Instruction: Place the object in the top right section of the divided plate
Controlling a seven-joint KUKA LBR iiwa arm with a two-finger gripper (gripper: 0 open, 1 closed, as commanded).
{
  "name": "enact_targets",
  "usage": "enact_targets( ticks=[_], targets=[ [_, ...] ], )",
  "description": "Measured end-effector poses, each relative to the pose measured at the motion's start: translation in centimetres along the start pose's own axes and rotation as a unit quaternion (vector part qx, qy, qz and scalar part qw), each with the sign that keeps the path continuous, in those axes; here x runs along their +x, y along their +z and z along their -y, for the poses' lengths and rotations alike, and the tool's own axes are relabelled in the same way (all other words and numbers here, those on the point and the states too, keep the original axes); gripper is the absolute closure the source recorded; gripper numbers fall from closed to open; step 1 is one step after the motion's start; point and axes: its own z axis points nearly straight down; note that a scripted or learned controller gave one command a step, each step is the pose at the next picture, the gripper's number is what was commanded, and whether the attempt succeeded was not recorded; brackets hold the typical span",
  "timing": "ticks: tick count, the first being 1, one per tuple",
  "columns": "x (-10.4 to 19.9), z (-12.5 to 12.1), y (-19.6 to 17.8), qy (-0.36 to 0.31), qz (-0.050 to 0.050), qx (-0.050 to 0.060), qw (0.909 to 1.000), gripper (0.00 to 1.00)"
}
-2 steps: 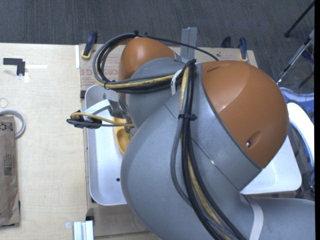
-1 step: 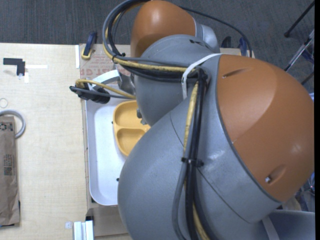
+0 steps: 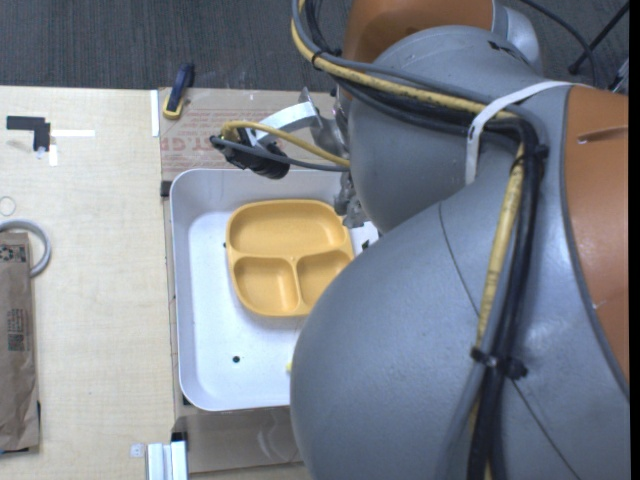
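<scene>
A yellow divided plate lies in the white bin, with one wide section at the top and smaller sections below. Its right side is covered by the arm. The grey arm with its orange band fills the right half of the camera view and hangs over the bin's right part. The wrist end with black cable fittings sits just above the plate's top edge. The gripper's fingers are hidden by the arm body. No loose object shows on the plate's visible sections.
Left of the bin is a pale wooden bench top with a brown paper bag at its left edge. A blue and yellow tool lies above the bin. Cardboard sits behind the bin's top rim.
</scene>
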Motion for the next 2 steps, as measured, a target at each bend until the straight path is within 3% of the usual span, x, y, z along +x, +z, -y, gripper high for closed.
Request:
enact_targets(
  ticks=[1, 2],
  targets=[
    [6.2, 4.7, -6.5, -0.001, 0.0, 0.0, 1.0, 1.0],
    [0.8, 5.8, -13.2, -0.001, 0.0, 0.0, 1.0, 1.0]
  ],
)
